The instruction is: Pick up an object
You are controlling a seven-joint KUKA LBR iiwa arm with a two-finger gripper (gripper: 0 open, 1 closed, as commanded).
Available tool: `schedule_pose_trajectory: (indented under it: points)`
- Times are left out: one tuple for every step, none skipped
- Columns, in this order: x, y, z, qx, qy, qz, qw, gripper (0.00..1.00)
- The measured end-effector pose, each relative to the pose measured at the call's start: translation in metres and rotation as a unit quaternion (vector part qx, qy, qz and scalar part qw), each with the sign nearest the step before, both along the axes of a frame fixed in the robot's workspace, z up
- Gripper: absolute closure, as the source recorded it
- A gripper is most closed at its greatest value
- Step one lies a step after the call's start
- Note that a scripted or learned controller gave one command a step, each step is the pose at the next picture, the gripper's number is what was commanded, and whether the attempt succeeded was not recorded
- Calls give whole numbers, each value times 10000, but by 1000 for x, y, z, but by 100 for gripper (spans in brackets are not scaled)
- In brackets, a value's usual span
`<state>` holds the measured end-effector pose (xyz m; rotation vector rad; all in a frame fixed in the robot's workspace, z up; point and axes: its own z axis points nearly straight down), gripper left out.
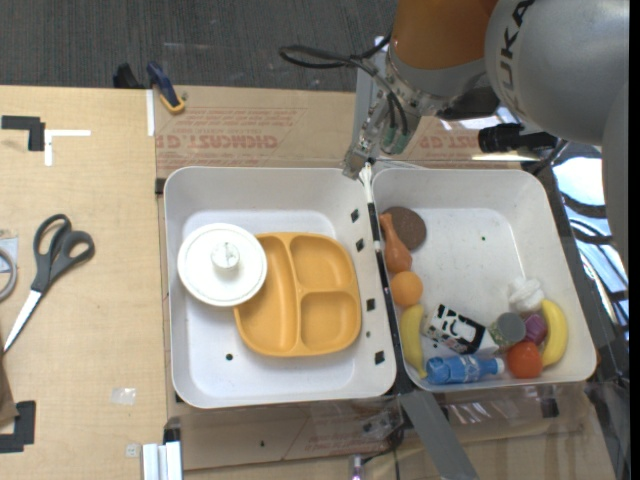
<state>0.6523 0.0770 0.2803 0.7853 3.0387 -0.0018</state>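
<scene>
gripper (358, 163) above the far rim where the two bins meet, its finger state unclear; fruit (405, 289), bottle (462, 369) and toys in right bin (470, 218); yellow tray (300, 293), white lid (222, 263) in left bin (190, 368).

Pale wooden bench (90, 358) takes up the left side, light plywood look, with black-handled scissors (45, 263) lying near its left edge and a couple of black brackets (25, 133) on it. A flat sheet of brown printed cardboard (250, 133) lies along the far side of the bins — a blue-and-yellow clamp (165, 88) sits at its corner. Behind all that, dark grey carpet-like floor (200, 18). Lighting's even, pretty soft.
</scene>
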Motion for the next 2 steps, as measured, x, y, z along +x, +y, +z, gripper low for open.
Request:
schedule_pose_trajectory:
  points:
    - [-26, 45, -81, 5, 11, -745, 9972, 100]
    - [-30, 81, -175, 14, -5, -776, 9970, 100]
